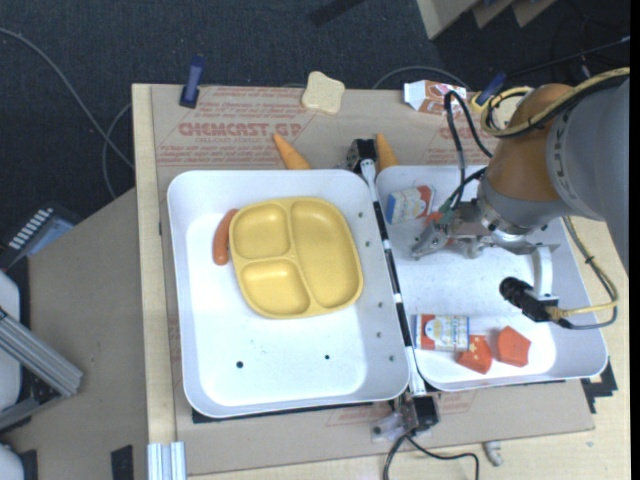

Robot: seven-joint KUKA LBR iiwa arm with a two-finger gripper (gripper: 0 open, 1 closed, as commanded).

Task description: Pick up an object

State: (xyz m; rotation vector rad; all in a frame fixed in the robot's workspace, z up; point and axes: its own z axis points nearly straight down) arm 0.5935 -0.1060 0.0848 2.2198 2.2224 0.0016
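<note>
Two white bins sit side by side on the bench. Left bin (200,348): a yellow divided plate (296,256) lies at its centre, with a red sausage (221,238) touching the plate at 9 o'clock. Right bin (580,363): a small carton (407,206) at 11 o'clock, a flat packet (443,331) and two red blocks (495,349) along 6 o'clock. The gripper (437,238) hangs over the right bin just below the carton, nothing visible between its fingers. A bread slice (323,92) lies on the bench at 12 o'clock.
</note>
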